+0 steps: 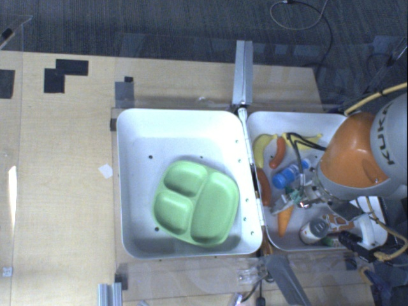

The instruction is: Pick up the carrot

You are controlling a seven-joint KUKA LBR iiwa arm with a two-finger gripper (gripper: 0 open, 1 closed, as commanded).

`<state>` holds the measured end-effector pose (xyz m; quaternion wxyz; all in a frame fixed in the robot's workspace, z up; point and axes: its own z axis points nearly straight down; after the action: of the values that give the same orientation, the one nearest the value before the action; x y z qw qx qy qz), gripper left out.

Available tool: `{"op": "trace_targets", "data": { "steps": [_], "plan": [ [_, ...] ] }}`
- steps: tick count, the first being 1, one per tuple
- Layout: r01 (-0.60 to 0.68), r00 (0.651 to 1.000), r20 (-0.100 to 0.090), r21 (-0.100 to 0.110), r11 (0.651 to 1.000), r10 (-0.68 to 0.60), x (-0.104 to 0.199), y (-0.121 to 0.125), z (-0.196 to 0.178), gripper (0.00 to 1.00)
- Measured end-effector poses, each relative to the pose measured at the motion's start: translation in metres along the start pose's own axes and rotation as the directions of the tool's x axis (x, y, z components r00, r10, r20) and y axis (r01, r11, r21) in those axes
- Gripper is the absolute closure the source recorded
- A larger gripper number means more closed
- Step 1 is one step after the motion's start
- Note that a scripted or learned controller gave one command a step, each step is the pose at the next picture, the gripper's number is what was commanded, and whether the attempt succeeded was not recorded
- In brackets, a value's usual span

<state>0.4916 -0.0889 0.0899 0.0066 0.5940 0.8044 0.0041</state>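
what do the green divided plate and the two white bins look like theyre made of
Green divided plate: likely moulded plastic, matte to satin; even pale green, soft rounded compartment edges, only faint sheen.
Left white bin and right white bin: probably thin plastic or coated sheet, smooth and slightly glossy; uniform white, rounded corners, small holes or rivets in the walls.

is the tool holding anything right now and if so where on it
Cannot be told: the tool sits over the right bin just above the carrot, but no object shows between its fingers.
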Motion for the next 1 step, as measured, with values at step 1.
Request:
{"op": "trace_targets", "data": {
  "steps": [1],
  "plan": [
    [0.001,1.0,0.002,-0.007,1.0,-0.001,-0.0002,0.0031,-0.0121,1.0]
  ]
}}
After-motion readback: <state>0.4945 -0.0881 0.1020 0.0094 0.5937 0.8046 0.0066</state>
